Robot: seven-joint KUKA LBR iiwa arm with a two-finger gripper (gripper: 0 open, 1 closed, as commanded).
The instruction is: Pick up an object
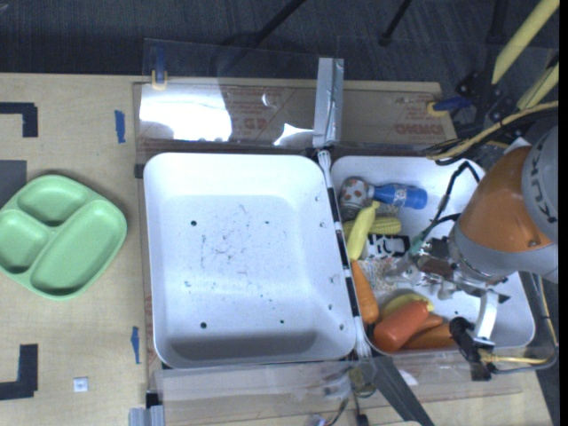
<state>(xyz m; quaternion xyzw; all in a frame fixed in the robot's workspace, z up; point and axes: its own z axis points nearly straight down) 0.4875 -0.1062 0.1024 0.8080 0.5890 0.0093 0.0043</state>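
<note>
The black and white patterned toy (387, 246) lies in the bin (408, 169) on the view's right side, beside a long yellow toy (359, 231). The gripper (419, 267) hides its right part. The patterned toy sits just left of the gripper. I cannot tell if the gripper is open or closed.

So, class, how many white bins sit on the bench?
2: the left bin, next to the green divided plate; the right bin, adjoining it, beneath the arm. None look hidden.
</note>
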